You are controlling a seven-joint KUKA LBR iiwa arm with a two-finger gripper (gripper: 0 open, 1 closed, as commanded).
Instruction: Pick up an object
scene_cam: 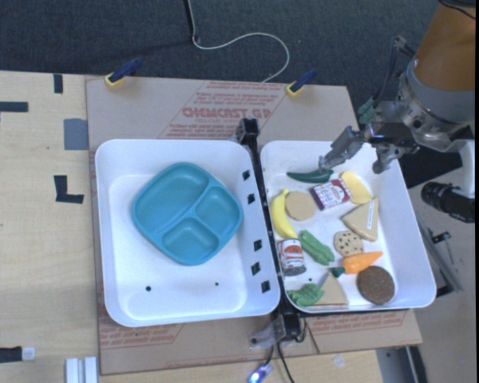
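In the camera view, the right bin (403, 238) is taken as the landmark. The gripper (359, 154) is seen above its far edge, fingers (341, 147) spread apart with nothing between them. Just below the gripper, inside that bin, a green pepper (307, 175) and a yellow object (356, 187) are laid, with a banana (282, 215) nearer the bin's left wall. A blue sectioned plate (188, 212) is held by the left bin (112, 238) beside it.

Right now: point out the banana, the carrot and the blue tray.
banana (282, 215): camera view, middle of its yellow curve.
carrot (362, 262): camera view, centre of the orange body.
blue tray (187, 212): camera view, on the ridge between its compartments.
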